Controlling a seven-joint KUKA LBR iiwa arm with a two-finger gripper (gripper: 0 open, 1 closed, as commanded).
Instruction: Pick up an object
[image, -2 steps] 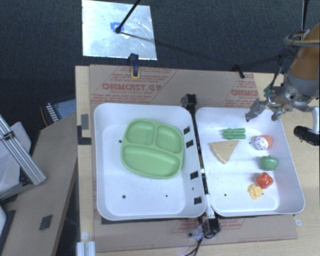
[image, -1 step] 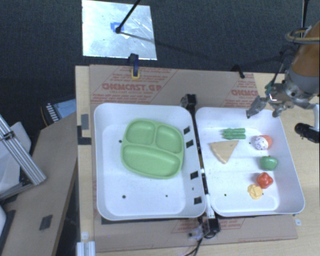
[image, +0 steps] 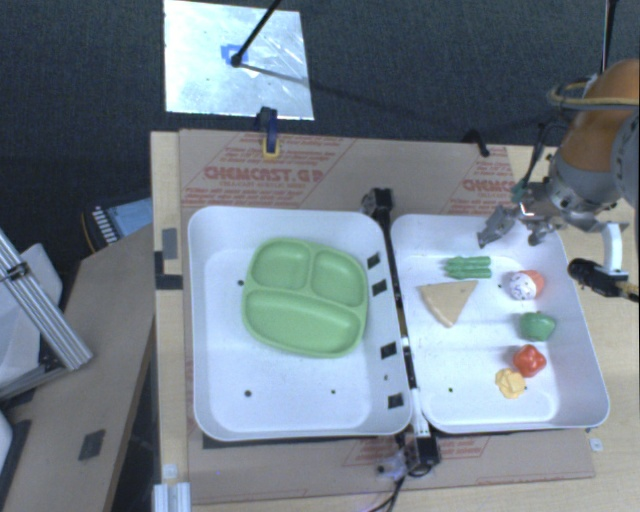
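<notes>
Approach step: the gripper (image: 512, 228), fingers spread and empty, hovers at upper right over the right bin (image: 580, 400). Green beans (image: 468, 267) lie just below-left; next it must lower and close.

Two white bins (image: 300, 420), smooth plastic with a slight sheen. Green divided plate (image: 305, 297), matt plastic. Bench board (image: 330, 165), matt printed cardboard. Silvery sheet (image: 238, 60), crinkled glossy foil. Toy foods (image: 527, 360), smooth plastic. Backdrop, dark matt cloth.
</notes>
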